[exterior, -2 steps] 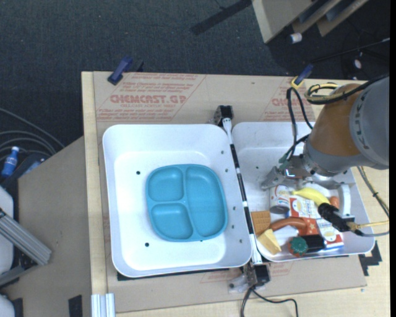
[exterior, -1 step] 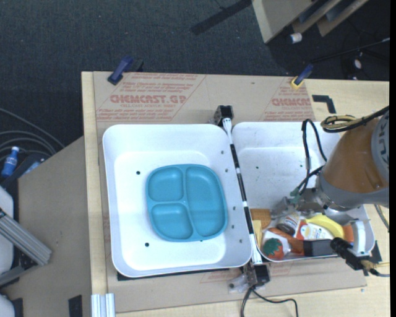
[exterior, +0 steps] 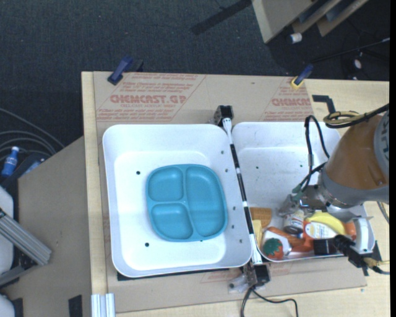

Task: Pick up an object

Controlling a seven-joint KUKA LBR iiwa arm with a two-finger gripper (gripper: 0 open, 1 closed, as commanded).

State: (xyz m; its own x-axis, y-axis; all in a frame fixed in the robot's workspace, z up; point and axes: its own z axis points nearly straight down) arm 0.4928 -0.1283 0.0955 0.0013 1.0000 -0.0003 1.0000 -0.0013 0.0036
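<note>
One pile of small objects [exterior: 303, 235] is lying in the right bin's [exterior: 272, 155] near corner: one yellow banana [exterior: 328, 221], one round green-and-orange piece [exterior: 274, 246], others too jumbled to count. The gripper [exterior: 296, 207] is sitting low over the pile, its state impossible to tell. Left of that bin, one glossy blue three-part plate [exterior: 185, 202] is lying in the second bin [exterior: 117, 161].

A light wooden bench [exterior: 179, 99], its top lettered in red, stands on dark blue-grey carpet [exterior: 93, 31]. Blue clamps [exterior: 119, 70] grip its far edge. Black cables [exterior: 28, 133] trail over the floor at left, beside a metal rail [exterior: 23, 238]. A pale wooden piece of furniture [exterior: 303, 15] sits at top right.
</note>
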